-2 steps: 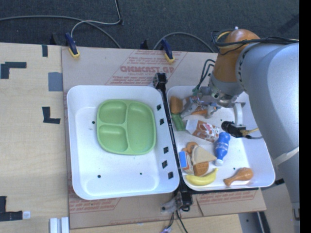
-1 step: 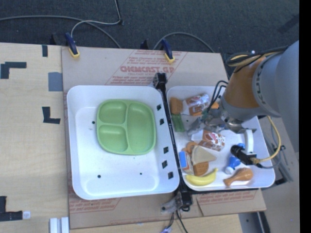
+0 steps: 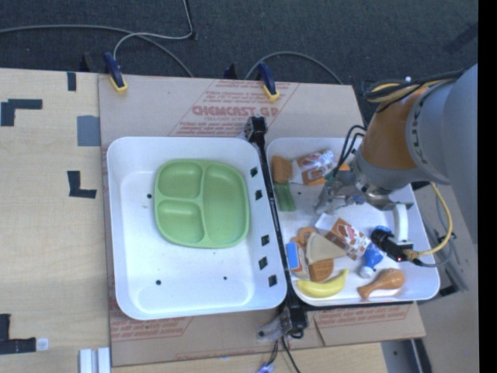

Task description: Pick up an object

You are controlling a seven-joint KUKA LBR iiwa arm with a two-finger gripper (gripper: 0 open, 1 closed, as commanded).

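Left bin [image 3: 128,208] holds green divided plate [image 3: 202,203]. Right of plate, right bin [image 3: 429,282]: snack packet [image 3: 314,166] far end, wrapped bar [image 3: 347,238] mid, banana [image 3: 322,287] and drumstick [image 3: 382,284] near edge. My gripper [image 3: 335,196] hangs over bin's middle, above bar; can't tell its grip state.

Left bin [image 3: 128,286]: holds a divided plate [image 3: 202,203], toward its 12 o'clock end.
Right bin [image 3: 423,290]: touching the left bin's 3 o'clock side.
Banana [image 3: 322,286]: right bin, 6 o'clock edge.
Drumstick [image 3: 382,284]: at the banana's 3 o'clock.
Snack packet [image 3: 314,165]: right bin, 11 o'clock.
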